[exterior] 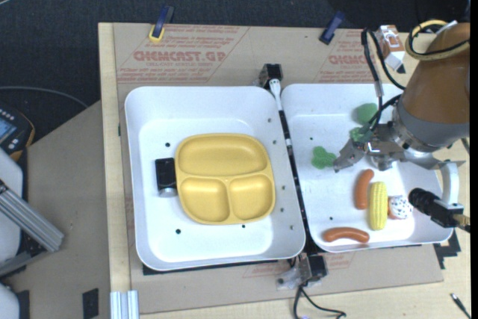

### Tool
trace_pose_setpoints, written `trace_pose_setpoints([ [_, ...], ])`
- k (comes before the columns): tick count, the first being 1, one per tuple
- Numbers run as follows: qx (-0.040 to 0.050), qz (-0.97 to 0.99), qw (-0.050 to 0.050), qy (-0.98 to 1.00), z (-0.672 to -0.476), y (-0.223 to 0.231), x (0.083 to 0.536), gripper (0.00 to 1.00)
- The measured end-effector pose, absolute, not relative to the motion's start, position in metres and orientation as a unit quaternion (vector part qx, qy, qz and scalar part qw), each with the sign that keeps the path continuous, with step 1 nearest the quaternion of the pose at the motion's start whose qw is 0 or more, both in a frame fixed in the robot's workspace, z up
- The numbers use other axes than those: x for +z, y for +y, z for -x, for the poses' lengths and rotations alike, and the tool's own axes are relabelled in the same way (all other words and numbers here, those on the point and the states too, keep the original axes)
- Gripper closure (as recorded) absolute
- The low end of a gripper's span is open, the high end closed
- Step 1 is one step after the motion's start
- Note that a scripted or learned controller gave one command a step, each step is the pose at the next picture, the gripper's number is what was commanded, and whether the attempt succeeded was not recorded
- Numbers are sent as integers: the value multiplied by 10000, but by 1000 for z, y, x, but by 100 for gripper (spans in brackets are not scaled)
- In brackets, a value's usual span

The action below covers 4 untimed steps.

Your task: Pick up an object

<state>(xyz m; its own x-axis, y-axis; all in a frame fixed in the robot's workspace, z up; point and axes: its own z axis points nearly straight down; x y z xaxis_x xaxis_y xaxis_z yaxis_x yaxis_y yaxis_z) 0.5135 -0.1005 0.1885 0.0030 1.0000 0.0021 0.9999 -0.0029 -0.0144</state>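
End effector (351,158) is hanging low over the right bin (314,217), arm reaching in from the right with the orange-banded wrist above it. Metal fingertips are pointing left toward a green piece (323,158) lying just beside them. Can't tell whether the fingers are spread or closed; they're blurring together from this angle. Nothing is showing between them, so I'm not calling it a grasp.

Candidates are all sitting in the right bin, loose and flat on the floor, presumably scattered for random picks:
- second green piece (366,113) near the back, partly behind the cabling
- orange sausage (363,188) and corn cob (377,205) lying side by side, nearly touching
- white die (399,208) just right of the corn
- second sausage (346,235) lying along the front wall

Left bin (142,235) is holding a yellow divided tray (224,177), with a black block (165,175) touching its left edge. Both are well apart from the arm.

My read: the green piece by the fingertips is looking like the target. It's standing clear of its neighbours, which is making it the cleanest pick. The corn/sausage pair is risking a double contact.
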Motion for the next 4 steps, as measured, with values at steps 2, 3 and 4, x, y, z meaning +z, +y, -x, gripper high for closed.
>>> trace_pose_setpoints([
  [2, 18, 7072, 34, -7070, -518, -100, 132, 0],
  [3, 9, 7072, 22, -7070, -518, -99, 82, 0],
  [4, -3, 7076, -4, -7066, -518, -100, 95, 100],
])
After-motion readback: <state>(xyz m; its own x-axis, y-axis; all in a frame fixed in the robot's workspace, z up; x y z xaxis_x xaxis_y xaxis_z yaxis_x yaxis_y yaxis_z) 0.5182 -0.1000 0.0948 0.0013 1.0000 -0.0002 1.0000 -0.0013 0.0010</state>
